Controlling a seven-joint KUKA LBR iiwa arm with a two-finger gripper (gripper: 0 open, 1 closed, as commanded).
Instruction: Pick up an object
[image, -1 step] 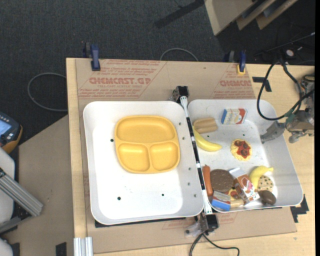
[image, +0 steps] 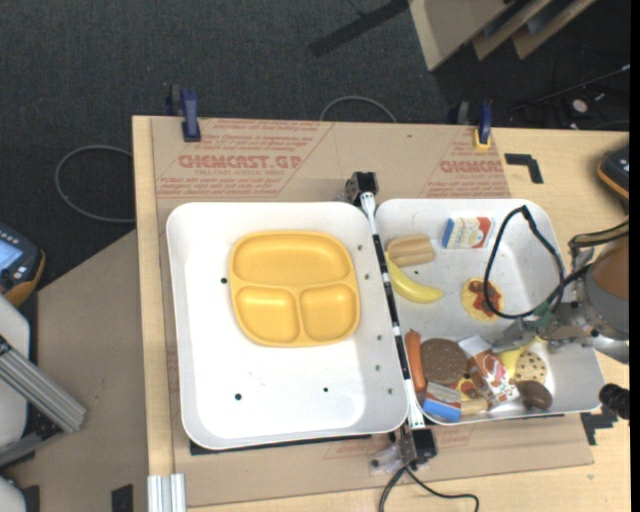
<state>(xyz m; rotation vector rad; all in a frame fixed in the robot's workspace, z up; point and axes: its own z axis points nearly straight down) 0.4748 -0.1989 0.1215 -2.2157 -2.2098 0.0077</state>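
The right bin (image: 560, 240) holds several toy foods. Among them are a tan bread roll (image: 410, 250), a yellow banana (image: 414, 287), a small white carton with blue and red print (image: 467, 233), and a yellow-and-red piece (image: 482, 297). Nearer the front lie an orange-red sausage (image: 414, 360), a round brown patty (image: 443, 360), a red-and-white packet (image: 490, 376), a pale speckled cookie (image: 531, 366) and a dark brown lump (image: 538, 397). My gripper (image: 530, 330) reaches in from the right, low over the bin just above the cookie and packet. Nothing is visibly held.
The left bin (image: 200, 330) carries a yellow three-compartment tray (image: 294, 285). A black cable (image: 515, 235) loops over the right bin toward the wrist. Clamps sit at the bench's back edge (image: 188, 112), and a blue piece (image: 441, 408) lies at the right bin's front.
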